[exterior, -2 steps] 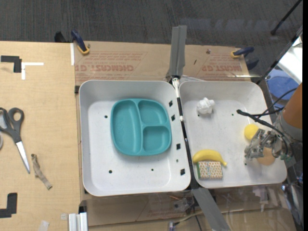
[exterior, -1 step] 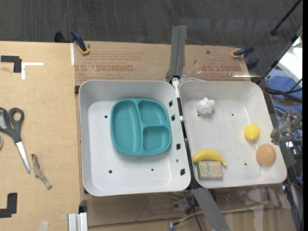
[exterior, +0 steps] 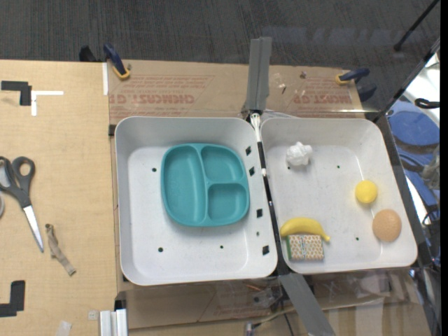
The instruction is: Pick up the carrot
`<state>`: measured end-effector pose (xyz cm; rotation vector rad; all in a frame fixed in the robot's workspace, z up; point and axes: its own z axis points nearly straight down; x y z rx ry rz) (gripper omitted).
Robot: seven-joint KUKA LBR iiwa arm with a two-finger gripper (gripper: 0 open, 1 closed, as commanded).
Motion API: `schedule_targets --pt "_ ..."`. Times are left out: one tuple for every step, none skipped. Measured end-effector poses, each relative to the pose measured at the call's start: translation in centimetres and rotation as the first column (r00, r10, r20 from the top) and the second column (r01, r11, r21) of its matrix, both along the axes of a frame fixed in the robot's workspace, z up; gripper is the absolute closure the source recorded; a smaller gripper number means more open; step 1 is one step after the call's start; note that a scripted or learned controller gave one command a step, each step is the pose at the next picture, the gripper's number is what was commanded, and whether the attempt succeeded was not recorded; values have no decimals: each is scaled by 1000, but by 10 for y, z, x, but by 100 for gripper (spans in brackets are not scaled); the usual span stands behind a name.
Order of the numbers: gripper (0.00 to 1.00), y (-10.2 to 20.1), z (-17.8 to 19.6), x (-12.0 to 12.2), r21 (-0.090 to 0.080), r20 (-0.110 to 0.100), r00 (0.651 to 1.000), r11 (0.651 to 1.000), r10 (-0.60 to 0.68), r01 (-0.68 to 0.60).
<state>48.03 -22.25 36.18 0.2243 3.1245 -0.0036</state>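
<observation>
The right bin (exterior: pixel 392 187) holds a yellow banana (exterior: pixel 304 227) near its front left. A small patterned packet (exterior: pixel 306 248) lies just in front of the banana. A yellow lemon (exterior: pixel 366 192) and a tan, egg-shaped ball (exterior: pixel 386 225) rest near the right wall. A crumpled white lump (exterior: pixel 299 154) sits toward the back. The left bin (exterior: pixel 136 208) holds a teal divided plate (exterior: pixel 205 185) with nothing in its compartments.
Scissors (exterior: pixel 22 187) and a small strip (exterior: pixel 59 250) lie on the wooden bench at the left. Blue-and-yellow clamps (exterior: pixel 117 60) (exterior: pixel 352 77) pin the cardboard behind the bins. A grey bar (exterior: pixel 258 75) stands at the back between the bins.
</observation>
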Motion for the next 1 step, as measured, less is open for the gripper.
schedule_targets --pt "100 0 10 3 -2 7 1000 1000 -1 1"
